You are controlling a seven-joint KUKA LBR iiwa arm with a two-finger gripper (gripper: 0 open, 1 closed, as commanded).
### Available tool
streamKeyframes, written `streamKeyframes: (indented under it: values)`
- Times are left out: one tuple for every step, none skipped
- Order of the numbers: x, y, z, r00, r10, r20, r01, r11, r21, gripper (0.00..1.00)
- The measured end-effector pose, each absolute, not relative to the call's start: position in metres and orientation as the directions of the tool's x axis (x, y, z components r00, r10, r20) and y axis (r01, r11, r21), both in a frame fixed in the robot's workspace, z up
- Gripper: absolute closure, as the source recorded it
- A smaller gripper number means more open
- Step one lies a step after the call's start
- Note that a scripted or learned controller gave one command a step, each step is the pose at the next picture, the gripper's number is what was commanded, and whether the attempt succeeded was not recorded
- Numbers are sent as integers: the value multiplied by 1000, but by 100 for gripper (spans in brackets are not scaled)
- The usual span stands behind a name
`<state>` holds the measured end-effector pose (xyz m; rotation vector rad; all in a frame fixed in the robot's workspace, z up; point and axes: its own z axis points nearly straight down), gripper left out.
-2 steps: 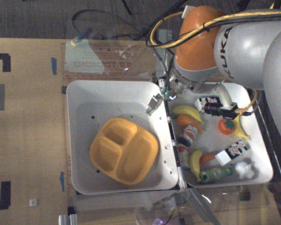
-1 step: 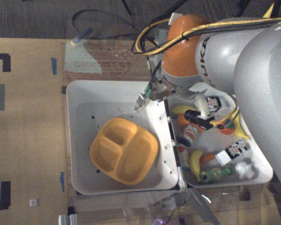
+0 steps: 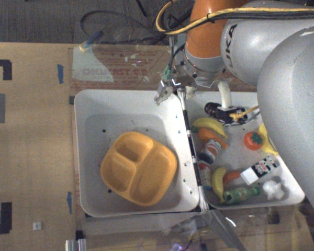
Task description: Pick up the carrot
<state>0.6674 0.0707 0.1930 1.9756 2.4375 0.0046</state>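
Near end, right bin: a green bottle point(image 3: 240, 194) lies on its side, with a white lump point(image 3: 272, 188) just to its right.
Beside them: a banana point(image 3: 218, 183) lies just left of the green bottle, and a white and black bottle point(image 3: 259, 169) lies a little farther back.
Left bin point(image 3: 94, 135): it holds a yellow plate point(image 3: 138, 167) with three compartments, toward the near side.
Right bin point(image 3: 240, 158): it touches the left bin along one long wall and is crowded with small things.
Middle of right bin: a small bottle with a red label point(image 3: 212, 150) lies near the shared wall.
Carrot point(image 3: 254, 140): an orange piece with a bit of green on it, on the bin floor toward the right side, well apart from the tool.
Far end, right bin: a second banana point(image 3: 209, 123) lies curved across an orange thing.
Tool point(image 3: 172, 90): it is over the far rim where the two bins meet; how far open it is, I cannot tell.
Arm point(image 3: 261, 41): grey, with its orange band above the tool, coming in from the right.
Counter point(image 3: 31, 140): pale wood with tape marks to the left.
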Motion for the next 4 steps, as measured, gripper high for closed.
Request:
streamKeyframes:
  values:
    - [638,93,144,-318,948,1,948,318,9,0]
    - [574,115,91,-282,959,6,959,282,14,0]
    - [593,105,92,-476,879,4,879,476,17,0]
    - [592,106,100,-475,880,10,880,475,13,100]
